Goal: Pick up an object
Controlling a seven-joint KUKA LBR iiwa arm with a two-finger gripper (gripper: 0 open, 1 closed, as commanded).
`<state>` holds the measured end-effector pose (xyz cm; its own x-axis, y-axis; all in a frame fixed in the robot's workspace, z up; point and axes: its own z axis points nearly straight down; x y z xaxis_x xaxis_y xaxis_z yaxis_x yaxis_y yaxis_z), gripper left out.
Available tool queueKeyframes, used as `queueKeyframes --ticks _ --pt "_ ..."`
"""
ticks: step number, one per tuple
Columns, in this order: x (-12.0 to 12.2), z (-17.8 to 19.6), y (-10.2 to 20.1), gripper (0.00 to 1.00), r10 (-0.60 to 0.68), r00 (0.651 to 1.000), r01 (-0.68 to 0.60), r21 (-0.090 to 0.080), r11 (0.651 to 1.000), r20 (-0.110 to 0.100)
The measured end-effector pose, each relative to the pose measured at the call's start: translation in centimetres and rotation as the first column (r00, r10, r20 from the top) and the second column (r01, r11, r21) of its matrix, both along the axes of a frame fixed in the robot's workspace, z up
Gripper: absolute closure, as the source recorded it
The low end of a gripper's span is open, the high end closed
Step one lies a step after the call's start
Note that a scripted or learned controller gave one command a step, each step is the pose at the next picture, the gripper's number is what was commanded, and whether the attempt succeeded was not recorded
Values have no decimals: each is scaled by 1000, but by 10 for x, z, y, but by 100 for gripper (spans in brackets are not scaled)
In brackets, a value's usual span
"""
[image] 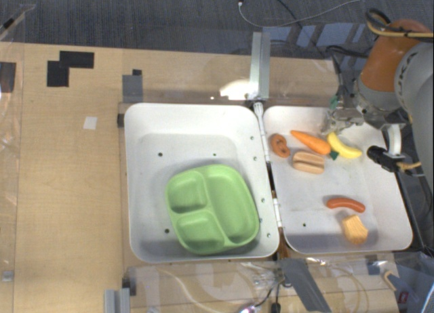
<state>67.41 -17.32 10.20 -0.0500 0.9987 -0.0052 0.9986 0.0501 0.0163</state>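
Nearest item: cheese wedge, yellow-orange, at the near end of the right bin.
Sausage: red sausage just beyond the wedge, long axis running left to right, slightly bowed.
Left bin: the left bin holds a green divided plate with three compartments, set toward its near right corner.
Hidden or unclear: the arm is cut off at the right edge; its wrist and cabling crowd the far right corner of the right bin. The tool is small and blurred against that clutter, and whether its tips stand apart or together cannot be told. Nothing can be seen held in it.
Banana: yellow banana, directly below the tool on the near side, very close; contact cannot be confirmed. Long axis slants from far-left to near-right, with a dark green stub at its left end.
Carrot: orange carrot, just left of the banana and near the tool, long axis slanting the same way, thick end toward the banana.
Other items: hot dog bun near side of the carrot; small round brown piece by the dividing wall.
Bench: wooden bench carries both bins.
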Motion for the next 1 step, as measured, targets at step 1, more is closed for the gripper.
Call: queueKeyframes --ticks 1 --pt "-3 96 63 100 83 997 -83 3 997 -7"
